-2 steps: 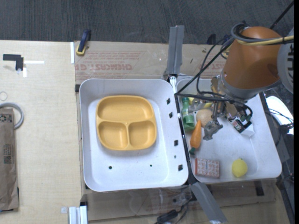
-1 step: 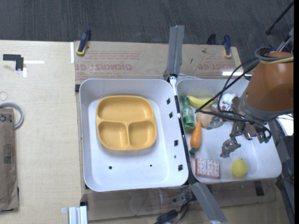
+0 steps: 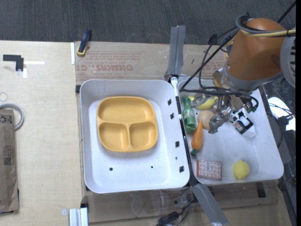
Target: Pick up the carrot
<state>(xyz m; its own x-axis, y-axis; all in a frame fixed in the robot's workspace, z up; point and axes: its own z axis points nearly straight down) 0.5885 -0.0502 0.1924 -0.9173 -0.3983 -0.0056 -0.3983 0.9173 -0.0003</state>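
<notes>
Beside right bin's left wall, tapered orange carrot (image 3: 197, 137), gripper (image 3: 217, 121) state unclear

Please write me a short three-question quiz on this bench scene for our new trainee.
1. True or false: the carrot lies in the same bin as the yellow divided plate.
2. Which object sits nearest the front right corner of the right bin? A) green bottle B) lemon C) banana
3. Fill in: the gripper hovers to the ____ of the carrot in the camera view.

Key: 1. False; the carrot is in the right bin, the plate in the left bin. 2. B. 3. right.
</notes>
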